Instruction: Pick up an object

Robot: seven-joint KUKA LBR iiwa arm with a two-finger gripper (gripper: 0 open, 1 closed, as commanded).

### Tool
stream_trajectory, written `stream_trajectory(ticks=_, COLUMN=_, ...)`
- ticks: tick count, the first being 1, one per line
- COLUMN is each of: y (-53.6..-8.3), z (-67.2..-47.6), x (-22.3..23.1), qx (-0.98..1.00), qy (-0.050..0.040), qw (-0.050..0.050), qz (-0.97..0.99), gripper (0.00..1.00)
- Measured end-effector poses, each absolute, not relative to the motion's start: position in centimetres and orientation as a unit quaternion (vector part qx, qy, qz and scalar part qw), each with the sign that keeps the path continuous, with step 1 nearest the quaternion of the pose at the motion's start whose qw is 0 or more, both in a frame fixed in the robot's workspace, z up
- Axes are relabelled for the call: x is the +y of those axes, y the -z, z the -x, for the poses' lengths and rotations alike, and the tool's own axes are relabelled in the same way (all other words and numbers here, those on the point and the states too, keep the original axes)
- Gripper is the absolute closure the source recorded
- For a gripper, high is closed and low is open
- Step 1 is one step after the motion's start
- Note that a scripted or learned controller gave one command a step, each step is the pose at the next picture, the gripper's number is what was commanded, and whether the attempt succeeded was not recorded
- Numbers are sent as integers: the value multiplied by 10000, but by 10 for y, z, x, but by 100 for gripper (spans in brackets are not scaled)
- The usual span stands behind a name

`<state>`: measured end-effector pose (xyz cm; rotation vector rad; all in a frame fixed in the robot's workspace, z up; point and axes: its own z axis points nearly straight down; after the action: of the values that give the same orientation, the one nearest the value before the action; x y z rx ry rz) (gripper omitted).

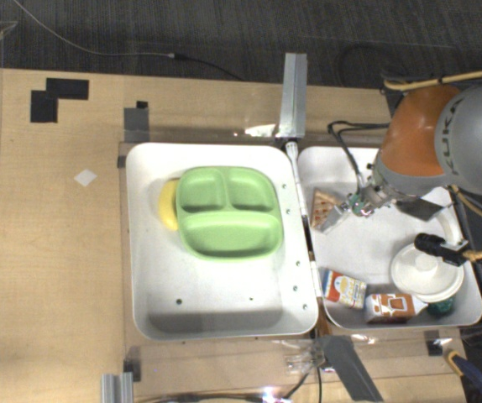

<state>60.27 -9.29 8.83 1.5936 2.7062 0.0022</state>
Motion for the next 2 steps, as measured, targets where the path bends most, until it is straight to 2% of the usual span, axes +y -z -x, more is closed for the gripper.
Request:
stream_trajectory(ticks=1, y=-184, z=-630, x=-59, qx=9121, qy=-6, qw=6, qz=-4099, gripper=0)
stream_trajectory(ticks=2, y=-100, z=-626, x=-86, qx=9241, qy=-25, qw=62, qz=-3820, gripper=0)
